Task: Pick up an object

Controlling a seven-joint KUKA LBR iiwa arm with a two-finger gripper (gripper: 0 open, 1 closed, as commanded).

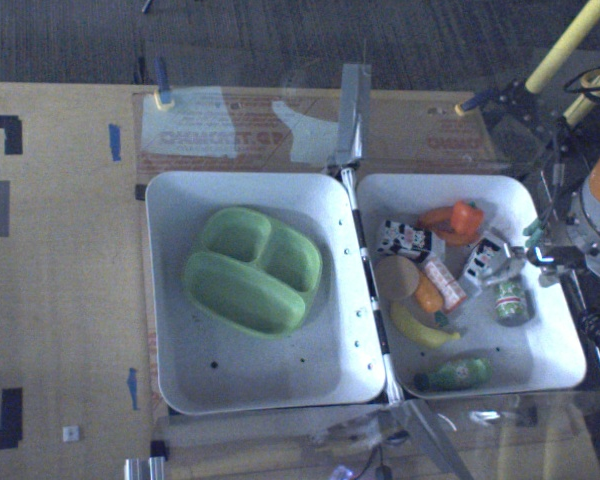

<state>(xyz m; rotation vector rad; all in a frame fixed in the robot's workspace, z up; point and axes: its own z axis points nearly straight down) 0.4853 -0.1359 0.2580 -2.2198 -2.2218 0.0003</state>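
White plastic forms both bins on the desk (60, 298).

Camera view:

1. Left bin (180, 368): it holds one green divided plate (252, 268), lying flat near the middle.
2. Right bin (555, 363): it holds the candidate objects, packed close. Note the orange pepper (458, 221) at the far side, the black-and-white carton (404, 238) beside it, a brown round item (398, 276), the banana (425, 328) below that, the green bottle (458, 372) near the front wall, and the small green-lidded jar (512, 303) to the right.
3. Tool (510, 258): it sits low over the right bin, between the pepper and the jar, above a small black-and-white item (483, 260). You cannot tell from this angle whether it is spread or pressed together, and nothing is visibly held.

Recommended practice: choose an object with free space on two sides. The jar and the green bottle stand apart from the cluster and likely suit a clean grasp. Centre over the target before descending, and confirm the object rises before you count the pick as made.
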